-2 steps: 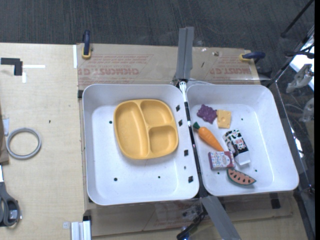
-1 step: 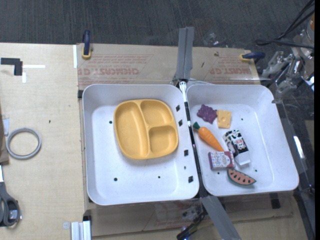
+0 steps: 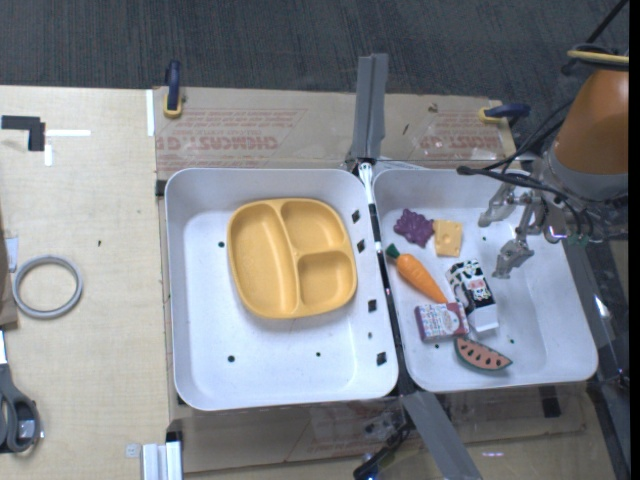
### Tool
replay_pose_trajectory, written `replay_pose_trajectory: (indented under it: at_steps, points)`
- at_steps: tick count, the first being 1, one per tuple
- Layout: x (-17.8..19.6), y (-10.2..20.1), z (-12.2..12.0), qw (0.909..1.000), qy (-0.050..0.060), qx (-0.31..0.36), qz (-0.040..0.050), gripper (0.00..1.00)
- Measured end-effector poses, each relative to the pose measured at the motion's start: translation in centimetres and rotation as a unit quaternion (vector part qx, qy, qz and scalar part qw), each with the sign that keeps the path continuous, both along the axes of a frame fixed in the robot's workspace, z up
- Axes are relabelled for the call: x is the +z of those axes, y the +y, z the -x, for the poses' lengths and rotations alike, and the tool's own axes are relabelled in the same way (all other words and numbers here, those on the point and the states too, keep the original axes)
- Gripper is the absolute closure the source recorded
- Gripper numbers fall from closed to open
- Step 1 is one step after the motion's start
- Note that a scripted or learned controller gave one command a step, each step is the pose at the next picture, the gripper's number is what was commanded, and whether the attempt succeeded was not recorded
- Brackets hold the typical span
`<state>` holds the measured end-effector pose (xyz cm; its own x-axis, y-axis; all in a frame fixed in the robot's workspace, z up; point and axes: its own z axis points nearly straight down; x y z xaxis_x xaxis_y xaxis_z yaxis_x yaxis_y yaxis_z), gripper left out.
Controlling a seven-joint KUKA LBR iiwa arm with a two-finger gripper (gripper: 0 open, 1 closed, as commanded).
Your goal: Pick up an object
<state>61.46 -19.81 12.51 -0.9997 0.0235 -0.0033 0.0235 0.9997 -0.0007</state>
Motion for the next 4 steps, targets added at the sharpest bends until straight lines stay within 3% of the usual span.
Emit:
replay_pose_trajectory:
  at_steps: [1, 2, 3, 4]
  points:
    - [-3.1, 2.4, -1.6, 0.9859, -0.001, -0.167, -0.0002, 0.0]
    - [-2.0, 2.5, -1.7, 0.9863, -0.004, -0.165, 0.0005, 1.0]
    - [-2.0, 2.5, -1.7, 0.9862, -0.004, -0.165, 0.0004, 0.0]
    - [-0.9, 2.6, -1.9, 0.9865, -0.007, -0.164, 0.0013, 1.0]
